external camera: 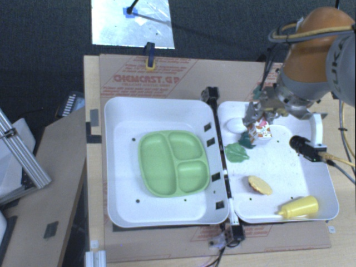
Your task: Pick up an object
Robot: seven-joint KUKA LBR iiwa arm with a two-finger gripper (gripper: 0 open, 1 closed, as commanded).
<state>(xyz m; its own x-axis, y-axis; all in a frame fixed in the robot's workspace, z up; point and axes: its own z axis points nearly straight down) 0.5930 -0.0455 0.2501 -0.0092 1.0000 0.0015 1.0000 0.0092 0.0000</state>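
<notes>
Two white bins share the tabletop; the gripper [252,128] hangs low in the right bin [328,196], its opening impossible to tell, a small red-and-white object [263,131] touching it, a green object [237,152] just below.

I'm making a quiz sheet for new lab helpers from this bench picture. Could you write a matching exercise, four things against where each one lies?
Things:
1. green divided plate
2. yellow bottle
3. tan flat piece
4. dark green item

Places:
A. right bin, near front corner
B. left bin, middle
C. right bin, by the divider, just below the gripper
D. right bin, middle of the floor toward the front

Pairs: 1-B, 2-A, 3-D, 4-C
</notes>
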